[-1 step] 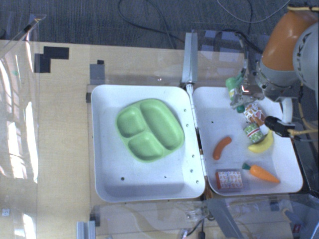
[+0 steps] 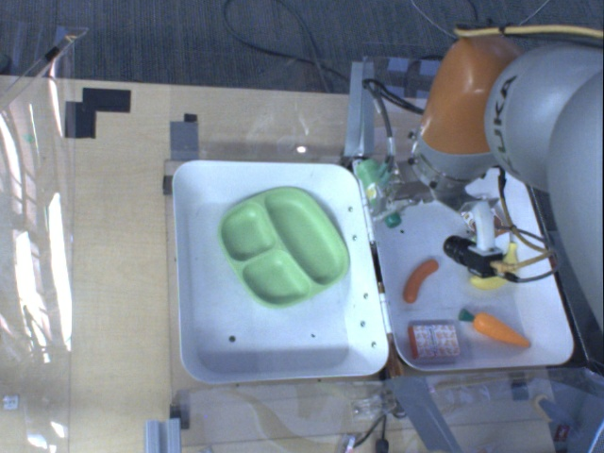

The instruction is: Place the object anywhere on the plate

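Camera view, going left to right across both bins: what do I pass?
green divided plate → orange-red sausage → carrot

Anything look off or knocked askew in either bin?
Only a small thing: the green plate sits turned at a slant to the left bin's walls. No spill or damage; sausage and carrot lie loose in the right bin.

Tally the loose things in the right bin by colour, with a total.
Orange: 2 (sausage, carrot)
Red: 1 (box)
Yellow: 1 (yellow piece, partly hidden)
Green: 1 (green piece, partly hidden)
Total: 5
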